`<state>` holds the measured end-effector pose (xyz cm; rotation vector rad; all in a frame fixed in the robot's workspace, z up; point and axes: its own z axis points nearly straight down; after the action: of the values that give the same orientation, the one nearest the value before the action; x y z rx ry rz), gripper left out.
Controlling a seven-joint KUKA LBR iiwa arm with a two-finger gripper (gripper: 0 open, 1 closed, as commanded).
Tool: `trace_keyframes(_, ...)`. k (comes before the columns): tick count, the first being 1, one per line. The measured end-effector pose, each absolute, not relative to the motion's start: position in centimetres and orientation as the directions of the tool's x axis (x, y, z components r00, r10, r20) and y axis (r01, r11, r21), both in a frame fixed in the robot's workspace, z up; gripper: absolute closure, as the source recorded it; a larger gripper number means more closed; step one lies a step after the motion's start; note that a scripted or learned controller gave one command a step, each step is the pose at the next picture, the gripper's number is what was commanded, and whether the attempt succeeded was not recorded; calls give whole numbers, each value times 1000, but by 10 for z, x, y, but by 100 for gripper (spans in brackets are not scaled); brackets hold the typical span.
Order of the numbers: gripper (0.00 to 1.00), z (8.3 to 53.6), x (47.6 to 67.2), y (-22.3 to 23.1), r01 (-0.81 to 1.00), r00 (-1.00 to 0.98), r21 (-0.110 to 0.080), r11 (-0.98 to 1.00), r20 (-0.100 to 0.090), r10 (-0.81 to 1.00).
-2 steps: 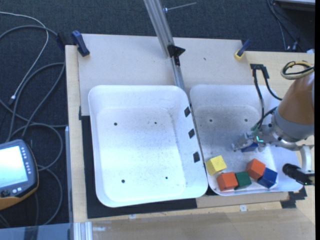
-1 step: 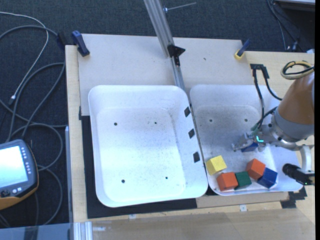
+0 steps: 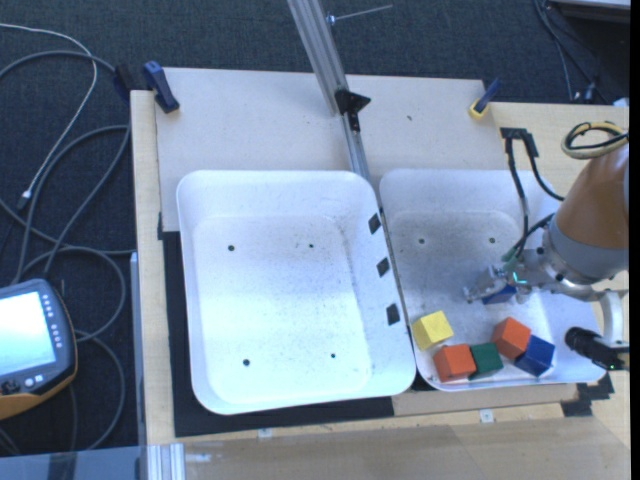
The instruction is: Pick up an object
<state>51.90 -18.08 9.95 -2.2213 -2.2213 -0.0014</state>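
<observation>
Two shallow white bins (image 3: 290, 193) fill our bench; our gripper (image 3: 490, 290) (finger state we cannot tell) hovers right, needing descent onto the small orange cube (image 3: 512, 336)

yellow block (image 3: 433, 328), green block (image 3: 487, 358), blue block (image 3: 536, 355)

Bench (image 3: 250, 118) with two white bins (image 3: 280, 288).

arm (image 3: 590, 218): reaching in from right | gripper (image 3: 487, 290): low, pointing left
</observation>
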Motion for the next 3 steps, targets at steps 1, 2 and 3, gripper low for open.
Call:
trace_keyframes(1,0,100,519,-181,1000,0,1,0,1,1000)
trace_keyframes(2,0,170,524,-214,1000,1,8,-1,-5,1000)
trace_keyframes(3,0,96,517,-149,1000,-5,-7,5,5,1000)
